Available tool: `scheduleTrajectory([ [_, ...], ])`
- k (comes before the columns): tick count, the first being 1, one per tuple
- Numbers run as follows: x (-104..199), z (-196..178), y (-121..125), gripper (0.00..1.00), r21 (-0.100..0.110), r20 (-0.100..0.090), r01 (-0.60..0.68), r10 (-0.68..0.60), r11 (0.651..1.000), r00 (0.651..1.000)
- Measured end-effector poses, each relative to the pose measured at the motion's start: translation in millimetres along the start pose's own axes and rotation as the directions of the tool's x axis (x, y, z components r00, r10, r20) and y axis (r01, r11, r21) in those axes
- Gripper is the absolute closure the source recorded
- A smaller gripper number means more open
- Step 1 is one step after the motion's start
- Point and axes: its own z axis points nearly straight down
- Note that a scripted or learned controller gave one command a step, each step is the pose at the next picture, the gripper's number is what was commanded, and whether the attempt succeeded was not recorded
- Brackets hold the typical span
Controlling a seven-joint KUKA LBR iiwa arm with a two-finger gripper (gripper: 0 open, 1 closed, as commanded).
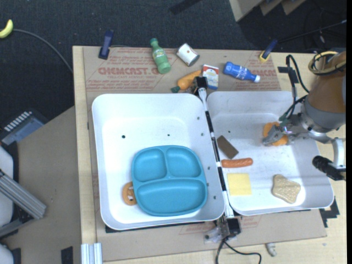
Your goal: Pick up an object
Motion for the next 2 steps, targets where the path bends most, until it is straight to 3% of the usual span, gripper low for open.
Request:
scheduleTrajectory([
  [1,75,13,70,1.00,0.043,-0.003,-0.004,0.004,0.999,1.000],
  [2,136,-91,33,1.00,0.000,-0.001,0.002,-0.002,1.000,1.000],
])
